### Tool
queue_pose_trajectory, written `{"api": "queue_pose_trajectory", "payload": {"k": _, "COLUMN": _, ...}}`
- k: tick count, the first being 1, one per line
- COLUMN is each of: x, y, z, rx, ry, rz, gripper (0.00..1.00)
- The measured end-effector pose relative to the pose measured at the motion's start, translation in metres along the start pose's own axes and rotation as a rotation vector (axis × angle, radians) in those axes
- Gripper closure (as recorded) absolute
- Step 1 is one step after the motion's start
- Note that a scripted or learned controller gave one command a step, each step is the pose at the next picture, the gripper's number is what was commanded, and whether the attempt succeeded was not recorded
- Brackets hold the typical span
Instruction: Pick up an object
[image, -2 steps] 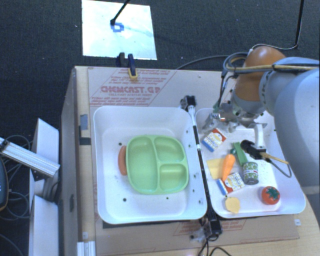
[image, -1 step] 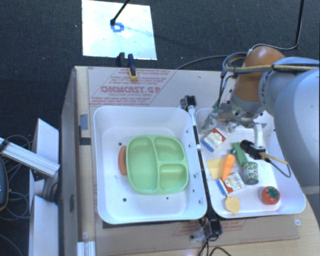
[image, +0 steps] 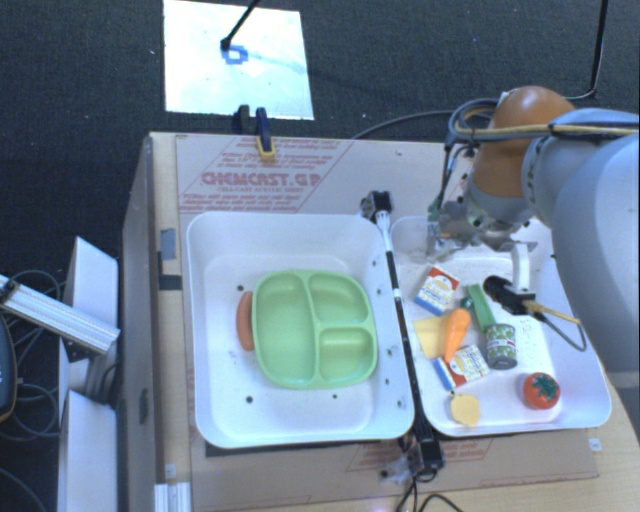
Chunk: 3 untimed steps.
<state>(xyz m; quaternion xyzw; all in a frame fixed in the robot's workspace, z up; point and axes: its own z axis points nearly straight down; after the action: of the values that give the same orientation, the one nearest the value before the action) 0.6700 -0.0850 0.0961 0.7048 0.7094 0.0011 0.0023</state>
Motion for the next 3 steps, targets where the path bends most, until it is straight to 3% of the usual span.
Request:
{"api": "queue_pose_trajectory", "payload": {"k": 1, "x": 0.000, "y": 0.000, "z": 0.000, "rx": 0.000, "ry": 0.000, "rz": 0.000, "gripper": 0.00}}
{"api": "queue_pose_trajectory", "payload": {"k": 2, "x": -0.014, "y": -0.001, "z": 0.011, "rx": 0.003, "ry": 0.000, "rz": 0.005, "gripper": 0.00}}
{"api": "queue_pose_trajectory", "payload": {"k": 3, "x": -0.002, "y": -0.001, "z": 0.011, "rx": 0.003, "ry": 0.001, "rz": 0.002, "gripper": 0.00}}
